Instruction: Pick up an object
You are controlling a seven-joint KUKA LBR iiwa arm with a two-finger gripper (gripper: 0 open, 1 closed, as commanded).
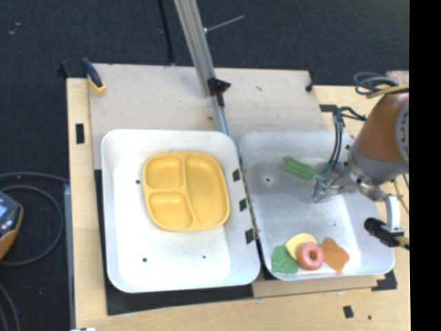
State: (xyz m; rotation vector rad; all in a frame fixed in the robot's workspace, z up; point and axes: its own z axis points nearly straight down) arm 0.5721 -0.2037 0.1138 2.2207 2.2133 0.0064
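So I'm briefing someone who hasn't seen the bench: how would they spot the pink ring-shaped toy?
Look in the right bin, at its near edge, where four small toys huddle. The pink ring sits among the green piece, yellow piece and orange piece; only it has a hole.

A tan bench (172,95) fills the middle of the frame, on dark flooring (41,19); a grey metal pole (196,40) slants from the upper centre down to a black clamp (218,86); a blue and yellow tool (93,74), perhaps a clamp handle, lies at the upper left; black cable (31,212) loops at the left edge.
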